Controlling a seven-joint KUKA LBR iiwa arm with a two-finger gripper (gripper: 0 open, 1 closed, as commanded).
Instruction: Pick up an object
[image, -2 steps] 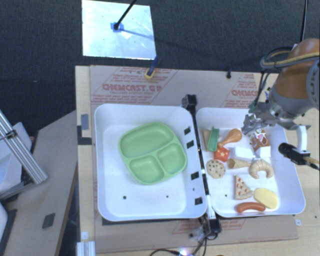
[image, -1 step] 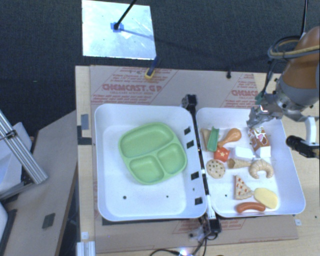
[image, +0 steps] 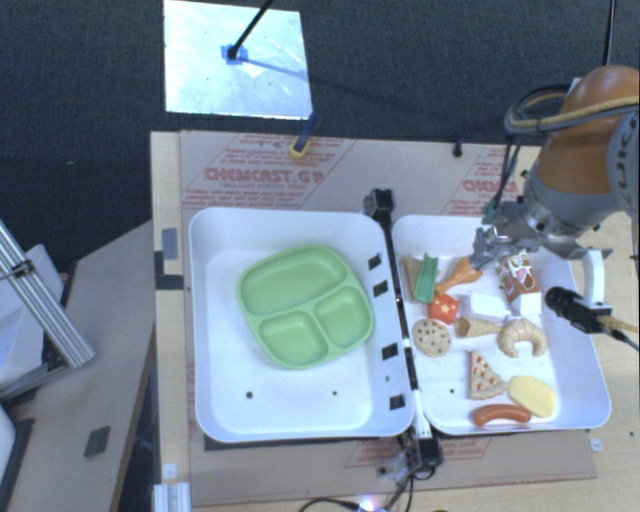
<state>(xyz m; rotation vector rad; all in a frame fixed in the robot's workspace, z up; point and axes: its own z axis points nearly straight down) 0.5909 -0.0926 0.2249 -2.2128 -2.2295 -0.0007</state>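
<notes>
The right white bin (image: 598, 392) holds several toy foods. Among them are a green pod (image: 428, 277), an orange carrot (image: 460, 272), a red piece (image: 443, 307), a cookie (image: 432, 337) and a white block (image: 487, 303). There are also a croissant (image: 523, 338), a pizza slice (image: 484, 375), a yellow lump (image: 531, 395), a sausage (image: 500, 414) and a brown-and-white piece (image: 519, 278). My gripper (image: 487, 244) hangs over the bin's far side, just above the carrot's right end and left of the brown-and-white piece. Nothing shows held in it.
The left white bin (image: 215, 400) carries a green divided plate (image: 303, 305). A black divider with clips (image: 393, 300) runs between the bins. A black part with a white bracket (image: 575, 303) juts over the right bin's right side. The arm's body (image: 585, 150) looms above the far right corner.
</notes>
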